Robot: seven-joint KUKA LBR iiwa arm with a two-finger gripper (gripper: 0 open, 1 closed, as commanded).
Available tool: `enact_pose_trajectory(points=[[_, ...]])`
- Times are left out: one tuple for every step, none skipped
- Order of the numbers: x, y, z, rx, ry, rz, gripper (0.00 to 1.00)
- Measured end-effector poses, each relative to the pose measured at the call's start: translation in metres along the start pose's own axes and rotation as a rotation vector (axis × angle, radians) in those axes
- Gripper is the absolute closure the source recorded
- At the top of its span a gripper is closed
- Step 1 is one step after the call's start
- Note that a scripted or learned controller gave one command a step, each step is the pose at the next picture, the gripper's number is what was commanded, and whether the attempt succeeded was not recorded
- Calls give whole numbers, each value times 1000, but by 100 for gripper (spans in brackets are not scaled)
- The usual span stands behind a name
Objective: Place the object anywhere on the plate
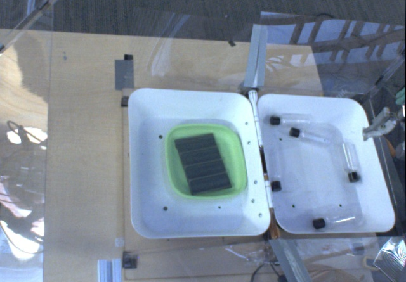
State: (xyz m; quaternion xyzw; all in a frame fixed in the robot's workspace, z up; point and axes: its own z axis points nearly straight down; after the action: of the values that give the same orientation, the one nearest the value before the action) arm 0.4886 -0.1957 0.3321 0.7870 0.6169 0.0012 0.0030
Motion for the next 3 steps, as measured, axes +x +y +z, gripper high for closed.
enact_pose_trajectory(points=[[1,0,-3,-2,0,96,0],[1,0,-15,-3,-1,189,0],[-1,1,-21,-3,-1,248,0]])
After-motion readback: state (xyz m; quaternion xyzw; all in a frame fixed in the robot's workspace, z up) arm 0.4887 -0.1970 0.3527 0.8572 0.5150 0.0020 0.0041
